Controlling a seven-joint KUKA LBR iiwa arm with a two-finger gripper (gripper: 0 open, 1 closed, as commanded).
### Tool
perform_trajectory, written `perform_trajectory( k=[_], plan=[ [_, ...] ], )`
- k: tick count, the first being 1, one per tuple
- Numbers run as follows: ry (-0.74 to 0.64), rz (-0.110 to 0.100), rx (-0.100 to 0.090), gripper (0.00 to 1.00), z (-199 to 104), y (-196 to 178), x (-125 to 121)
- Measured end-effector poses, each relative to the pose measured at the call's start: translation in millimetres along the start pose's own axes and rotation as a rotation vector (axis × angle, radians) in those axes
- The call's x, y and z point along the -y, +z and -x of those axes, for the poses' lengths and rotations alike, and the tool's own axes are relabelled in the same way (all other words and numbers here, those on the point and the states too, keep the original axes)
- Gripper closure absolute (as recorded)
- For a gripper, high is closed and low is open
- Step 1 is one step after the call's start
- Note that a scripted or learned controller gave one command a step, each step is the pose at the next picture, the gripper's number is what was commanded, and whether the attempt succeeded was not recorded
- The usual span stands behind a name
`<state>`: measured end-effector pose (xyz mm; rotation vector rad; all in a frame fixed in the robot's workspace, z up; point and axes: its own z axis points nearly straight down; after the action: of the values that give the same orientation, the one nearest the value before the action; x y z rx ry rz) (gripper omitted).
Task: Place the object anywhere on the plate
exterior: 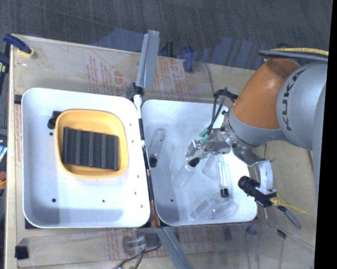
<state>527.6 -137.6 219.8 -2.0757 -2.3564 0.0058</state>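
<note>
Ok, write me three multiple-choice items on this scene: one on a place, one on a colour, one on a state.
1. Where does the plate lie?
A. in the left bin
B. in the right bin
C. on the bare bench

2. What colour is the plate's rim?
A. blue
B. yellow
C. green

3. Where is the end effector now?
A. over the plate
B. over the right bin
C. outside both bins, over the floor

Key:
1. A, the plate sits inside the left bin.
2. B, a yellow rim surrounds a dark ribbed centre.
3. B, the end effector hangs over the right bin, among clear plastic items, with the divider between it and the plate.
</note>
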Motion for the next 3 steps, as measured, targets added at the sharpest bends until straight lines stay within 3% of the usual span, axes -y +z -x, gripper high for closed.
perform_trajectory(
  k=[1, 2, 3],
  plan=[
    [-0.176, 0.002, -0.002, 1.0, -54, -24, -104],
    [-0.332, 0.0, -0.002, 1.0, -104, 28, -124],
    [-0.432, -0.001, -0.003, 1.0, -113, 28, -100]
  ],
)
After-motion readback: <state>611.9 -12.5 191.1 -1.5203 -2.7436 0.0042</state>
